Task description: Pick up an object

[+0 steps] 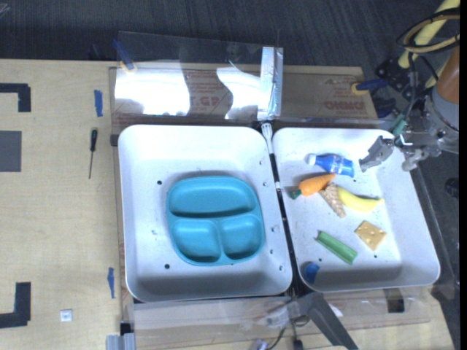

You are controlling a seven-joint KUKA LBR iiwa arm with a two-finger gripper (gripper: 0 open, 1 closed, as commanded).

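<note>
Claw (391,152) hung over the right bin's (423,217) upper right corner, reaching in from the right; I couldn't tell its grip. Blue tube (332,163) lay just beside it (carrot (315,185), banana (356,200) nearby), untouched.

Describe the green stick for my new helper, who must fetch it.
Look in the right bin, near its front wall. The green stick lies there tilted, left of a tan cracker. It is the only green, rod-shaped thing there.
</note>
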